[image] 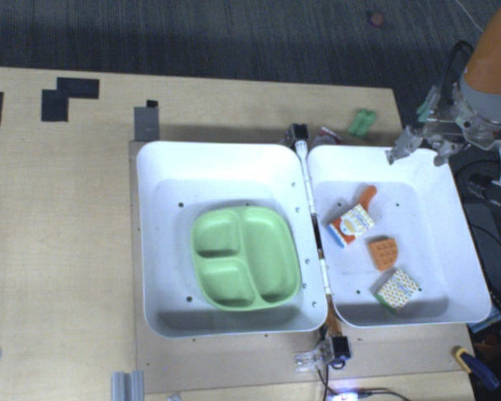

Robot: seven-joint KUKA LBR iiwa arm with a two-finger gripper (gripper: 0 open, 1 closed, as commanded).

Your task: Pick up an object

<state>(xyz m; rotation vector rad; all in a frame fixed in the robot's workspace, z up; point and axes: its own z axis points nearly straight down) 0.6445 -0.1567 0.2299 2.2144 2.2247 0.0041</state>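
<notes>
The right white bin holds a small white carton with blue and orange print, an orange carrot-like piece just behind it, an orange waffle-shaped block and a green-and-white patterned packet near the front. My gripper hangs over the bin's far right rim, well behind these objects. Its two fingers are spread apart with nothing between them. The arm's orange band sits at the upper right.
The left white bin holds a green divided plate. A green object lies on the bench behind the right bin. Black marks sit on the bench's far left. Cables run along the right side.
</notes>
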